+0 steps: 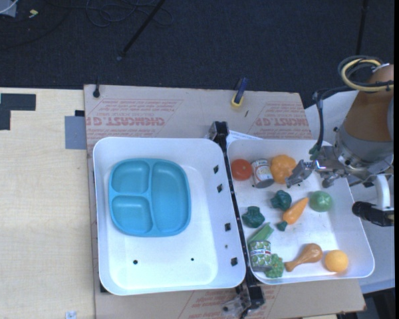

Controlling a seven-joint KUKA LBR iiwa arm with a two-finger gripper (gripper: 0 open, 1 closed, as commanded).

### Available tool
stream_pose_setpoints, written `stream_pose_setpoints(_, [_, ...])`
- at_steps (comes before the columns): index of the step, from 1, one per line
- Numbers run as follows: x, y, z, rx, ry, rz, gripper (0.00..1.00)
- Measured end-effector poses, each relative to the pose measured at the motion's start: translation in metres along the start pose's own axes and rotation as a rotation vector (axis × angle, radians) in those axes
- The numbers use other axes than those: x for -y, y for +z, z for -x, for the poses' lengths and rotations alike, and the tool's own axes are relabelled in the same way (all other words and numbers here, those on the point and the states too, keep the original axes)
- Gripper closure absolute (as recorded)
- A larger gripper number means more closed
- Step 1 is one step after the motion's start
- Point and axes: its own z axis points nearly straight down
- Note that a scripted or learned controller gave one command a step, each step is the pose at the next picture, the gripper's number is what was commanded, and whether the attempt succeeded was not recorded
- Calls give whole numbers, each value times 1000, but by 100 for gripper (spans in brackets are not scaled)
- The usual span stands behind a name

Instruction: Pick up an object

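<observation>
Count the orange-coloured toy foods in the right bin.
3, unless the arm hides more: a round one at the top beside the can, a carrot mid-bin, and a round one at the bottom right corner.

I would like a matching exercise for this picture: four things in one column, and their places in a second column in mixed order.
Things:
1. blue plate
2. tomato
3. carrot
4. gripper

Places:
A. top left corner of the right bin
B. middle of the right bin
C. left bin
D. above the right bin, beside the orange fruit

Pairs: 1-C, 2-A, 3-B, 4-D
</observation>
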Motion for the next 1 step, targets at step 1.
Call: stream_pose_setpoints(1, [-6,61,-7,-1,-4,0,0])
